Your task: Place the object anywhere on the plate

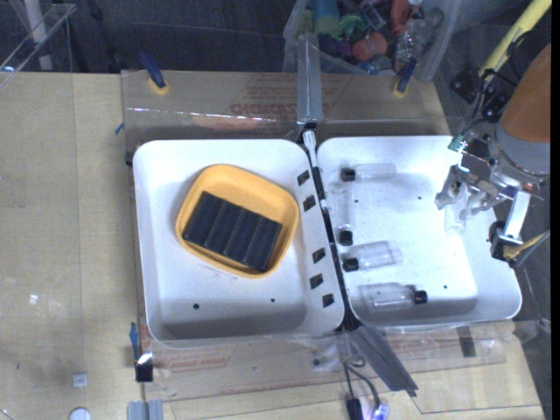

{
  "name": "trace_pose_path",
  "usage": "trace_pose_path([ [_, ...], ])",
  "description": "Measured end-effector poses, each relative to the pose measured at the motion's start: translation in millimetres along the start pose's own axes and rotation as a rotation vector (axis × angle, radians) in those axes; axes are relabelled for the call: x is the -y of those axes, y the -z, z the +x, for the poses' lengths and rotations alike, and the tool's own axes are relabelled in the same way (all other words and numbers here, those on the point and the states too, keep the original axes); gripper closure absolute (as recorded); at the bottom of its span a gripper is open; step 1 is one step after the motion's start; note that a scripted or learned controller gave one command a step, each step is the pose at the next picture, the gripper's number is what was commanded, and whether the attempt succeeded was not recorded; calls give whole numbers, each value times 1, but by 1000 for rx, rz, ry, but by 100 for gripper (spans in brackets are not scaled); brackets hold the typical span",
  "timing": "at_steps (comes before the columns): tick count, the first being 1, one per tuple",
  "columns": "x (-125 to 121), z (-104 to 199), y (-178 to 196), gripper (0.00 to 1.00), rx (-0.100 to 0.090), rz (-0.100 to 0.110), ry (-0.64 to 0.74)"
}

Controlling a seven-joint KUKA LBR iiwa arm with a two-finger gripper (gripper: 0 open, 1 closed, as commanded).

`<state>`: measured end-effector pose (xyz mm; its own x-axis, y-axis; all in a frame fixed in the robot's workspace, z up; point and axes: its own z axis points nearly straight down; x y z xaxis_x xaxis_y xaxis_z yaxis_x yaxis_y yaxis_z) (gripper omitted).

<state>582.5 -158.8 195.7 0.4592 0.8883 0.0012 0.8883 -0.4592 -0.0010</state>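
Note:
A yellow plate (282,198) sits tilted in the left white bin (157,234). On it lies a black ridged rectangular object (234,229), covering most of the plate's middle. My gripper (464,206) hangs over the right edge area of the right white bin (437,160), far from the plate. I see nothing held under it. Several clear small bottles with black caps lie in the right bin, among them one at the back (367,173), one in the middle (372,255) and one at the front (394,297).
A raised divider (322,234) with black tabs separates the two bins. A clear box of colourful toys (367,16) stands behind the bins. The grey and orange arm (529,112) enters from the right.

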Motion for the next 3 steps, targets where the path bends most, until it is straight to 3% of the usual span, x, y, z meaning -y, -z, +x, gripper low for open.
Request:
trace_pose_path([
  [1,-10,24,-63,100,1,5,103],
  [2,28,31,-105,100,1,-11,219],
  [3,130,49,-13,100,1,5,303],
])
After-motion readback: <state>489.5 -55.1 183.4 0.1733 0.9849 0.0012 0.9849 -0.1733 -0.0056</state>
